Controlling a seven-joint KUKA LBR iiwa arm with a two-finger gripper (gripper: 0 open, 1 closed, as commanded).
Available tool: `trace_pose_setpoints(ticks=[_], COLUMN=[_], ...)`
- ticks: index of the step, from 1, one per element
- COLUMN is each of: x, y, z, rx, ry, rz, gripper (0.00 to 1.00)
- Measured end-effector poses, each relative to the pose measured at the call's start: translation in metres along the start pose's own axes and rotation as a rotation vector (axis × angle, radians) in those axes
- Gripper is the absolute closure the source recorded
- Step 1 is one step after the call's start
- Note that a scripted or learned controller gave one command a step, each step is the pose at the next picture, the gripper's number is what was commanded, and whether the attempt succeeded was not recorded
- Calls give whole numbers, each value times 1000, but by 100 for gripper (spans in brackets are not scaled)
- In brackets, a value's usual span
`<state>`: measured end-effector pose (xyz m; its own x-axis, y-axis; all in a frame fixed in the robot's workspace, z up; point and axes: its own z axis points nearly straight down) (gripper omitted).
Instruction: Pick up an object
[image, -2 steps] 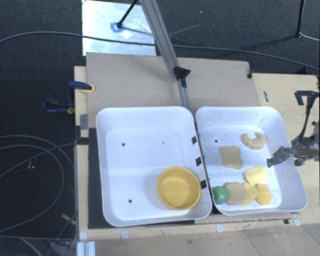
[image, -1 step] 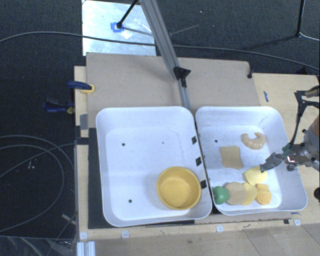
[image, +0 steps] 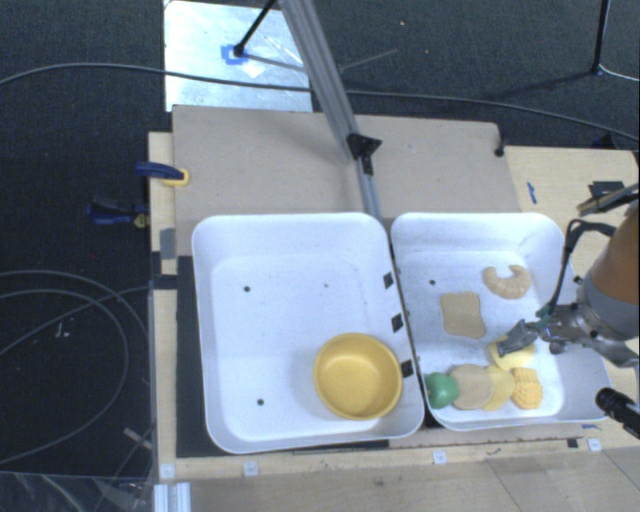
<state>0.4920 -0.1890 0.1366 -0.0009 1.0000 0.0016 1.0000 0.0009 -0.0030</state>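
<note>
The right bin (image: 430, 240) holds several toy foods. A pale croissant (image: 507, 281) lies near its far right, and a tan flat slice (image: 463, 314) sits in the middle. Along the near wall sit a green piece (image: 438, 388), a beige round piece (image: 468, 385), a yellow slice (image: 498, 388) and a corn cob (image: 527, 389). My gripper (image: 517, 339) reaches in from the right, low over the bin's right half. A small yellow piece (image: 501, 354) lies right at its tip, partly hidden by it.
The left bin (image: 250, 250) holds a yellow bowl (image: 357, 375) at its near right corner. A grey pole (image: 335, 90) slants across the back, ending near the wall between the bins. Cables lie on the dark floor at the left.
</note>
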Motion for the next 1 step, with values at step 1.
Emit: trace_pose_setpoints(ticks=[1], x=[-1], y=[2], z=[-14], rx=[-7], ry=[-3], rz=[0], gripper=[100])
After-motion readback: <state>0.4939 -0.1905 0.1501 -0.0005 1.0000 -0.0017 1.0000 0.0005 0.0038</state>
